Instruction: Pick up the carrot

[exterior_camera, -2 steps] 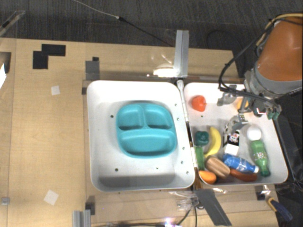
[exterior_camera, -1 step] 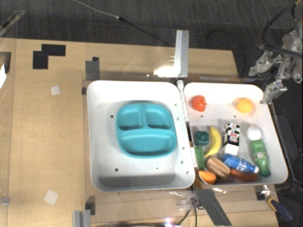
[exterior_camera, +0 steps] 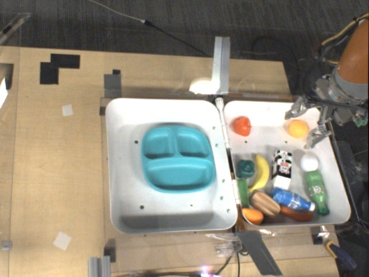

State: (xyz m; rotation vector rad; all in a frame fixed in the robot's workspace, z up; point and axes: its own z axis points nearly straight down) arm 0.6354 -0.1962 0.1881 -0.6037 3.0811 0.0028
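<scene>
Currently, you will find the gripper (exterior_camera: 309, 122) over the upper right corner of the right bin (exterior_camera: 265, 111), with the grey arm (exterior_camera: 351, 68) entering from the right edge of the view. Its two fingers (exterior_camera: 318, 135) stand apart, with nothing between them. A yellow-orange round fruit (exterior_camera: 298, 128) lies in the gap region, just beside the fingers, resting on the bin floor.

Locate the carrot (exterior_camera: 252, 215) at the lower left corner of the right bin, well apart from the gripper. It lies against the bin's near wall, touching a tan bread roll (exterior_camera: 265, 203) and next to a green item along the left wall.

Other contents of the right bin: a red tomato (exterior_camera: 241, 126), a banana (exterior_camera: 260, 173), a blue bottle (exterior_camera: 293, 200), a green bottle (exterior_camera: 316, 190) and a small black-and-white carton (exterior_camera: 282, 165).

The left bin (exterior_camera: 124, 154) on the desk (exterior_camera: 52, 172) holds a teal divided tray (exterior_camera: 177, 157).
</scene>
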